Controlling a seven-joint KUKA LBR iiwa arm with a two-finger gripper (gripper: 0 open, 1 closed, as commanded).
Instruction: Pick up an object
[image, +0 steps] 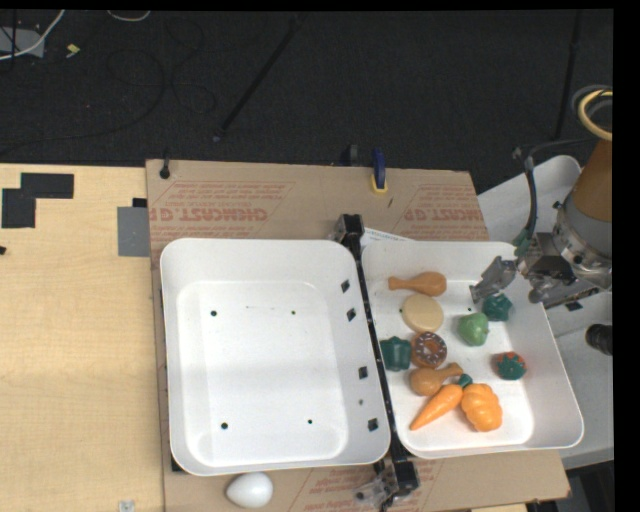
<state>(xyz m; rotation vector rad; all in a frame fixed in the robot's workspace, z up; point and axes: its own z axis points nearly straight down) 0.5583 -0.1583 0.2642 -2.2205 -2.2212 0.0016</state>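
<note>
Nearest the camera, a white egg (249, 489) lies on the cardboard sheet (300, 205) just outside the front rim of the left bin (175, 350). That bin's floor shows only a few small dark holes.

In the right bin (560, 400), toward its front edge, a carrot (437, 406) lies slanted with its tip toward the front-left corner, and an orange bell pepper (481, 407) sits just beside it on the right. Touching the carrot's top is a brown drumstick (432, 379). Farther right, near the bin's right wall, sits a small red-and-green vegetable (511, 366); I cannot tell which kind. Behind the carrot group, a dark green pepper (397, 352) rests against the divider (362, 330) between the bins, touching a chocolate donut (430, 349). A pale round bun (422, 314) sits just behind the donut, and a light green piece (473, 328) lies to its right. Toward the back edge lies a second drumstick (420, 284).

My claw (522, 282) hangs over the back-right part of the right bin, its fingers spread apart, with a teal toy (497, 306) just below the left finger (493, 278), not gripped.
</note>
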